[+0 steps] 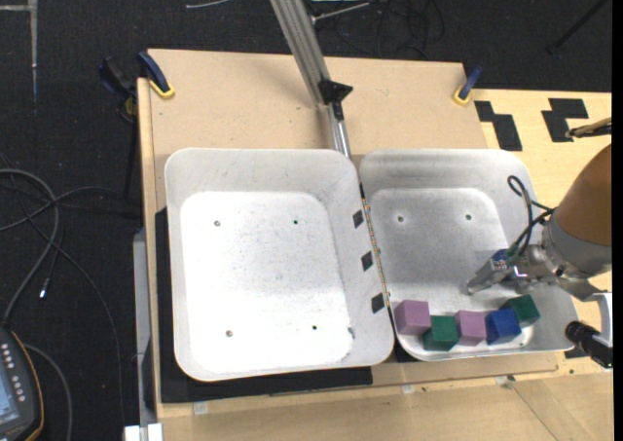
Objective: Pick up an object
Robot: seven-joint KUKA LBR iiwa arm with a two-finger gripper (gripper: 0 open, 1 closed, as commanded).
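Nearest the camera, along the front wall of the right bin (443, 171), five small blocks sit in a tight row: a purple block (414, 315), a green block (443, 332), a second, paler purple block (473, 325), a blue block (502, 323) and a dark green block (525, 310). Each touches or nearly touches its neighbour, and the row is pressed close to the bin's rim.

Just behind them, the gripper (487, 279) hangs over the bin floor, its tip beside the blue block but holding nothing; whether it is apart or together I cannot tell.

The crowding is the main risk: a finger coming down could land on top of a block, or wedge between two and shove the row rather than straddle one. The rim could also block a finger.

Farther back, the left bin (258, 259) lies alongside.
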